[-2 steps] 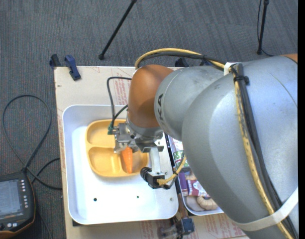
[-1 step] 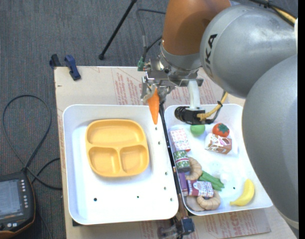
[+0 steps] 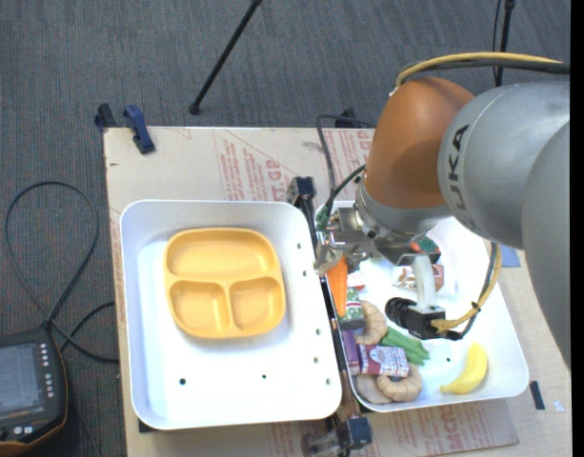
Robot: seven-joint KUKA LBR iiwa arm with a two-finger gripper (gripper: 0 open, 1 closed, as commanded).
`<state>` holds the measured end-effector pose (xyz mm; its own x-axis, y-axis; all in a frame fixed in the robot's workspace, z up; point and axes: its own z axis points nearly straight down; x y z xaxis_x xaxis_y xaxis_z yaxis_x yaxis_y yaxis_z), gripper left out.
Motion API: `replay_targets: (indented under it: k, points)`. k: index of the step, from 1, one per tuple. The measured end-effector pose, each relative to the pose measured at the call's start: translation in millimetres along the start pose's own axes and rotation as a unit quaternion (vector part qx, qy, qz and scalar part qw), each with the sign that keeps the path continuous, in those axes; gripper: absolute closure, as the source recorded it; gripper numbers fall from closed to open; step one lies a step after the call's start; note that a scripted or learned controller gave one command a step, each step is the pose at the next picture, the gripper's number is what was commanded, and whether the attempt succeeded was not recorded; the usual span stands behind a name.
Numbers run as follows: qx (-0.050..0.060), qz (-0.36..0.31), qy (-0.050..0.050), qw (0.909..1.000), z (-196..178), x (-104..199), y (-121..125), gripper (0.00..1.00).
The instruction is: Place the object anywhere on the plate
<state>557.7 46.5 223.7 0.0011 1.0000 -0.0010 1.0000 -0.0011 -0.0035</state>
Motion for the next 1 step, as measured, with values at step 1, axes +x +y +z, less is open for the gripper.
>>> replay_targets:
  k: [1]
  points:
    - [-0.001,0.000,0.001,1.0000,-0.7,0.8,0.5,0.00]
